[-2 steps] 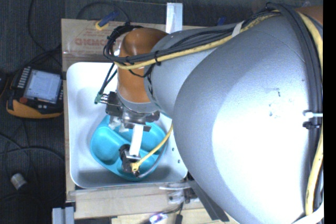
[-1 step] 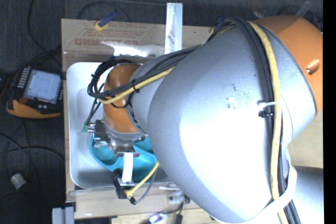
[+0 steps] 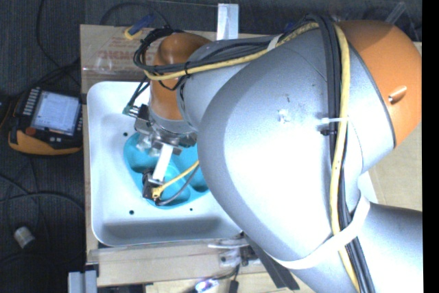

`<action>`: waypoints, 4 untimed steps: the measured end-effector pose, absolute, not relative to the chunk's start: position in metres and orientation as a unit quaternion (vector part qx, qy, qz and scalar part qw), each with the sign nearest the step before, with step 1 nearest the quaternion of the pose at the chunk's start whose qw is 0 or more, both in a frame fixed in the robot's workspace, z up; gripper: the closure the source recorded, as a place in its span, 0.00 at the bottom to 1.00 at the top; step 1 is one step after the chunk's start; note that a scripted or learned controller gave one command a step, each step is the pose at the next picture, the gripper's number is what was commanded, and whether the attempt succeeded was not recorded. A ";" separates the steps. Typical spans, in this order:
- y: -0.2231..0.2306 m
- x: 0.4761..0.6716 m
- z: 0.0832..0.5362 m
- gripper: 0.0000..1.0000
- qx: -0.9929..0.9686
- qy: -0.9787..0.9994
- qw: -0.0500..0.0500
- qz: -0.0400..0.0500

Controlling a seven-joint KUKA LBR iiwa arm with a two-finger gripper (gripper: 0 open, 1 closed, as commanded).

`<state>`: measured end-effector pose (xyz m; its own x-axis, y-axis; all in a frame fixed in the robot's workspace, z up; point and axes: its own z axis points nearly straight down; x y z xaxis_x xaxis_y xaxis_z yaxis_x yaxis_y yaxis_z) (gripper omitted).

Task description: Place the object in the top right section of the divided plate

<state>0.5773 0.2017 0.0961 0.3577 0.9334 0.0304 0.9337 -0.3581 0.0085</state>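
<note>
One white bin [image 3: 110, 219] is in front of us, and a blue divided plate [image 3: 134, 151] lies in the middle of that bin. The gripper [image 3: 162, 147] hangs right over the plate and hides most of it. We cannot tell if the gripper is open or closed. The big grey arm [image 3: 288, 127] covers the right side of the bin. Left of the bin, on the dark floor [image 3: 41, 209], lies an orange and black control pad [image 3: 49, 116] with a screen.
</note>
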 end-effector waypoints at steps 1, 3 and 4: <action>0.230 0.648 0.094 1.00 -0.721 -0.693 -0.004 0.000; 0.204 0.482 0.137 1.00 -0.771 -0.637 0.001 0.004; 0.174 0.488 0.123 1.00 -0.761 -0.649 -0.003 -0.007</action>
